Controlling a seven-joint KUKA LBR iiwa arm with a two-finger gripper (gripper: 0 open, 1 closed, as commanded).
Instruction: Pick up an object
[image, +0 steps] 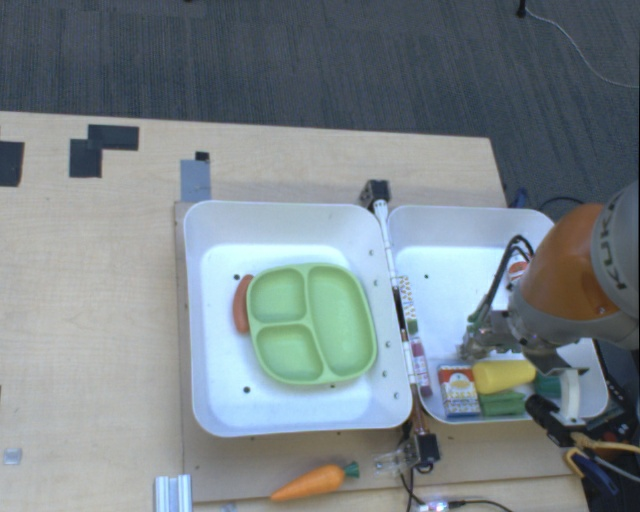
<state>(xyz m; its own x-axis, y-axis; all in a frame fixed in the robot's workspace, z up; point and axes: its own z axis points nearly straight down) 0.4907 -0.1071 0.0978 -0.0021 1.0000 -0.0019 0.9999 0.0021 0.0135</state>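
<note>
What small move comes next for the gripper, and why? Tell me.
Probably a short descent onto the yellow object. The gripper sits low in the right bin, just left of and above that object, with the small carton and green item crowded beside it, so the approach should be straight down.
</note>
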